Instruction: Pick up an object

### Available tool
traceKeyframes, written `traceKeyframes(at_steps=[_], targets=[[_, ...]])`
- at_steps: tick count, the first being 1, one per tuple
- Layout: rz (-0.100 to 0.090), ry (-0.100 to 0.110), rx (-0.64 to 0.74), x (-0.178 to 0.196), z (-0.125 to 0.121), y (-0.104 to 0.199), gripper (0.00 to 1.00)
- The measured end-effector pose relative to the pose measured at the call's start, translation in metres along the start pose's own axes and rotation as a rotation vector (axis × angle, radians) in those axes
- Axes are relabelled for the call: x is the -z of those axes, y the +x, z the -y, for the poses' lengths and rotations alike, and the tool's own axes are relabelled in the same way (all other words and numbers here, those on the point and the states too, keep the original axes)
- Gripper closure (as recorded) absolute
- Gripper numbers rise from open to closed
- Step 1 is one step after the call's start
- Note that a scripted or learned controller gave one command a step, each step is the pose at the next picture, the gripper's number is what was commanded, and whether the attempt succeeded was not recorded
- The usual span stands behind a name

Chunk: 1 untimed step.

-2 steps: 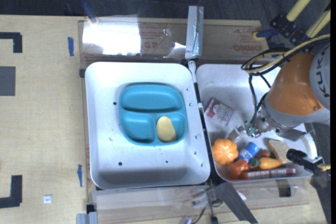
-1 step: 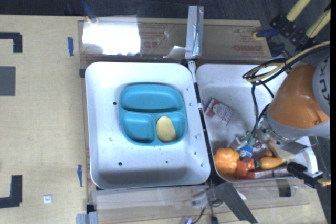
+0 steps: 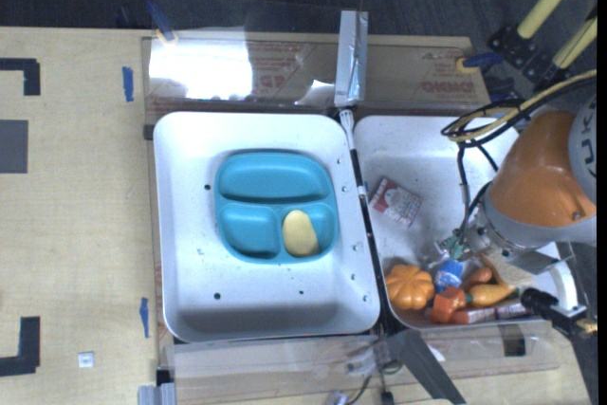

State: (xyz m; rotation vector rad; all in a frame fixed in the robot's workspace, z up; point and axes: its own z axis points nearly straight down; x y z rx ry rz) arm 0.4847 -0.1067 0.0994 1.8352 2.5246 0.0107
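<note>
Left bin (image 3: 180, 204): we record one blue divided tray (image 3: 275, 204), a yellow egg-shaped piece (image 3: 300, 232) in its lower right compartment. Right bin (image 3: 408, 147): we log a red-and-white packet (image 3: 395, 201) near the middle; at the near edge an orange pumpkin (image 3: 409, 286), just beside a cluster of small toys (image 3: 465, 291). The gripper (image 3: 462, 249) hangs over that cluster; we cannot tell its state.

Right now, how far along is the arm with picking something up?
Done: the arm has reached into the right bin, and the gripper sits low over the pile by the orange pumpkin. In hand: nothing visibly held; its grip is hidden. Left: grasp and lift an item. The yellow lemon lies in the blue tray.
</note>
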Motion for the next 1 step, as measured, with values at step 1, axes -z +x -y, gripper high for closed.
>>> traceKeyframes(at_steps=[1], targets=[[-0.01,0.011,-0.143,0.087,-0.0649,0.0193,1.0]])
